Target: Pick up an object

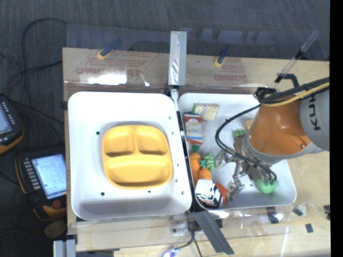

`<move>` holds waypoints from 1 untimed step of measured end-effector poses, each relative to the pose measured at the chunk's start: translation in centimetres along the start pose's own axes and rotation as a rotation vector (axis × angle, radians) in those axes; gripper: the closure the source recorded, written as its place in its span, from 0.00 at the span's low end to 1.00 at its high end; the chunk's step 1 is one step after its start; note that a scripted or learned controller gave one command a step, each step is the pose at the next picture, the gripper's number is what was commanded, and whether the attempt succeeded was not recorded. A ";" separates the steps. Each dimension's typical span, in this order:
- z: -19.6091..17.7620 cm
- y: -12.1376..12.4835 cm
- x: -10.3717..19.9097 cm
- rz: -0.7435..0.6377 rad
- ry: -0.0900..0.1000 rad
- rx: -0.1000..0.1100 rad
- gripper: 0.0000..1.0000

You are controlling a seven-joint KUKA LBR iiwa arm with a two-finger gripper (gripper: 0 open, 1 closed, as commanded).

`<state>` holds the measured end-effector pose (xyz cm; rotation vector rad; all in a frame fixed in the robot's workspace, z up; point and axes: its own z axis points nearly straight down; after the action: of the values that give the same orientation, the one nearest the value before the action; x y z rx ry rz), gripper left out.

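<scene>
Metal fingers (242, 182) of the gripper (245, 180) hang over the right bin (286, 197); whether they are open or closed cannot be told. A green toy (266, 185) lies just beside them, a carrot (199, 166) and red carton (193, 128) further left. No writing is legible. A yellow tray (137, 156) sits in the left bin (86, 143).

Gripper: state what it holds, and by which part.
Cannot be told. The gripper sits low in the right bin beside a green object, but nothing shows between its fingers.
</scene>
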<state>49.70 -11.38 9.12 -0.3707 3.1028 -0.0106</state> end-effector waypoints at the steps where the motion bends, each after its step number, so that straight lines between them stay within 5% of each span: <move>1: -9.6 -8.3 -2.5 0.217 0.016 -0.007 0.00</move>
<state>53.94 -18.79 18.78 -0.0322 3.1408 0.0004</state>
